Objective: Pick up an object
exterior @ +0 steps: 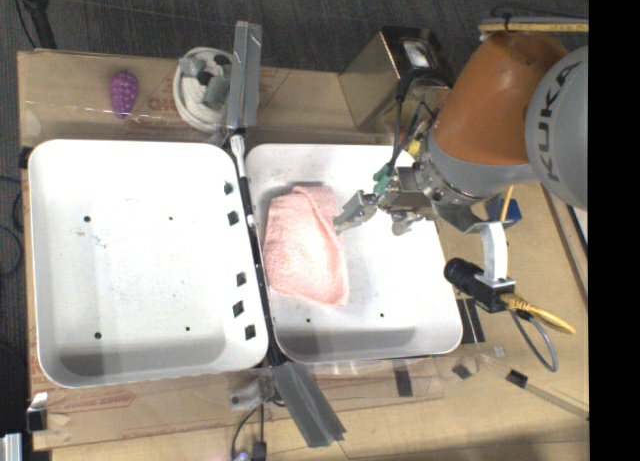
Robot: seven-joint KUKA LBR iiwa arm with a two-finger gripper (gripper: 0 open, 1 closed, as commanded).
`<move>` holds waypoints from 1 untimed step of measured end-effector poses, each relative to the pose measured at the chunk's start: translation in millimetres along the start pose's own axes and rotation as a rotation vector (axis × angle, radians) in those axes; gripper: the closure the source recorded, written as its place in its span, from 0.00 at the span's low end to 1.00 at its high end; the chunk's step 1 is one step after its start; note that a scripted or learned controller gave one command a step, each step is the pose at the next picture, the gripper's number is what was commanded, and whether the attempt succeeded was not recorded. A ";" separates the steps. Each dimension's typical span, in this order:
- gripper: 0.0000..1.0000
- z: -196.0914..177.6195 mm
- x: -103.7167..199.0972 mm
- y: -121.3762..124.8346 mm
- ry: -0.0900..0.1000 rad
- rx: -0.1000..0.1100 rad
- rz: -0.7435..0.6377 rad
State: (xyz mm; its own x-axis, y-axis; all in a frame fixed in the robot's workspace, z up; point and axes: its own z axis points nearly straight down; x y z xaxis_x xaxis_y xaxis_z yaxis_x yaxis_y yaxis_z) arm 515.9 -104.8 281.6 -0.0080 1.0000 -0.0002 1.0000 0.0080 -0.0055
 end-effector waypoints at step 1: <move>0.00 72.4 -22.9 47.2 0.000 0.001 -0.103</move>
State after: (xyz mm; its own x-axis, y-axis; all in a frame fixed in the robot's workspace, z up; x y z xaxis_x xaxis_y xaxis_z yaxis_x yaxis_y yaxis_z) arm 562.8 -127.3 209.0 -0.1112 0.9938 0.0005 0.9938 0.1112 -0.0065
